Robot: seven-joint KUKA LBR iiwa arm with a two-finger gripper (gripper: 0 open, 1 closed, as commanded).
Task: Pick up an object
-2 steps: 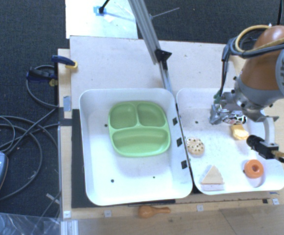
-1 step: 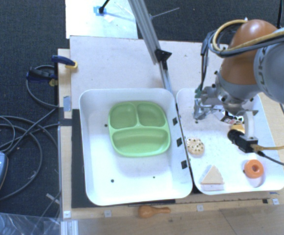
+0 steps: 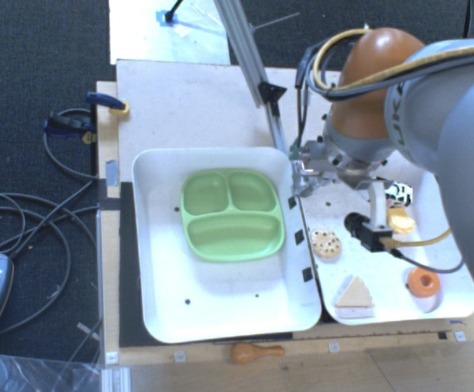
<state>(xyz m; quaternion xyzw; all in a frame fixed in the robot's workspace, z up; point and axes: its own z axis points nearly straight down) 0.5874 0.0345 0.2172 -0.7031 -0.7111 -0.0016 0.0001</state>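
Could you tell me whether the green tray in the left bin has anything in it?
Empty. The green tray lies flat, right way up, in the left bin, and all three of its compartments show bare green.

Cam: single, fixed above the pale flat table (image 3: 179, 113), looking down at a slant.
Range: mid; both shallow white plastic bins (image 3: 151, 300) fit in frame, plus dark carpet floor (image 3: 33, 47) at left.
Arm side: big grey-orange arm (image 3: 432, 88) enters from view's right, near lens.

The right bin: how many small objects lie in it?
5 show in the right bin: cookie, wedge, orange ring, yellow piece, black-and-white piece. The arm may hide more.
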